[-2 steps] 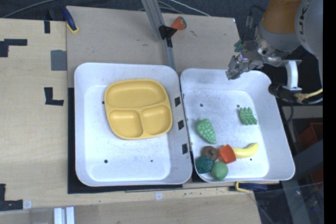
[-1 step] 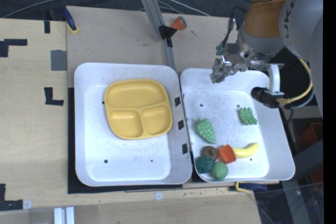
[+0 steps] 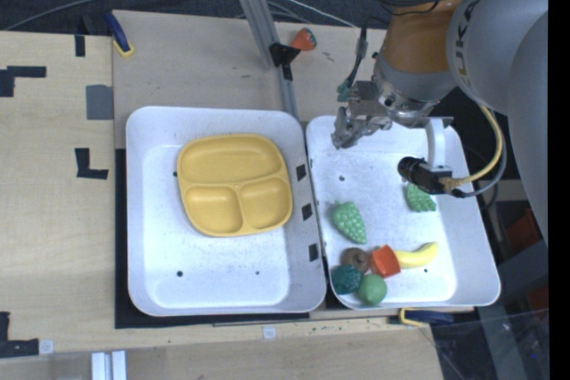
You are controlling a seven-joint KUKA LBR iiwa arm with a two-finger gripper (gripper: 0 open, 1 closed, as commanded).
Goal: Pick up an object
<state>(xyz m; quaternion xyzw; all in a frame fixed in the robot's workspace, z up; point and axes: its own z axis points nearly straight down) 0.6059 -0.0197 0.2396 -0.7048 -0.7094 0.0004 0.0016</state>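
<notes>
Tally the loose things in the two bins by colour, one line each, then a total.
Green: 3 (bumpy piece, piece near right wall, round piece)
Yellow: 2 (divided tray, banana)
Orange: 1 (block)
Brown: 1 (ring)
Teal: 1 (lump)
Total: 8

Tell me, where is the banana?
The banana lies in the right bin, near its front edge, touching the orange block on its left and below the green toy.
</notes>
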